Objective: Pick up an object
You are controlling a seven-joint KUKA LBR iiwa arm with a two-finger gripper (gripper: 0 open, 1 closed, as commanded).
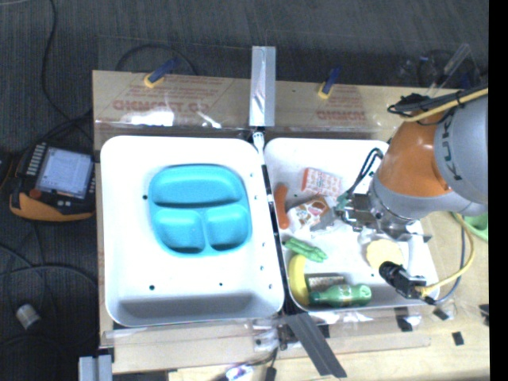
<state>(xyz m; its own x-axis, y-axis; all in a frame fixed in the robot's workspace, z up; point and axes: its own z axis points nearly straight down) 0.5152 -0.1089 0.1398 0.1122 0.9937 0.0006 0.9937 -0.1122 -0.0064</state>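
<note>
**Grey arm low over the cluttered right bin, nothing lifted yet**

Grey and orange, the arm (432, 165) reaches in from the right and bends down into the right bin (274, 153). Its hand (379, 230) sits low among the clutter, near the bin's middle, hidden by the wrist; whether it is apart or together cannot be told.

Several candidate objects lie in that bin. A green bottle (340, 294) rests along the near wall, with a yellow banana (296, 276) curving just beside its left end. A pale yellow round piece (382, 252) lies just below the hand. A red-and-white packet (321, 181) sits toward the far side, and a small green item (305, 249) lies left of centre.

The left bin (119, 292) holds a blue divided tray (198, 207).

Judging by this view, the pick looks to be at its reaching or grasping stage: no object is seen raised or held. Closing on something and lifting it appear to remain.
</note>
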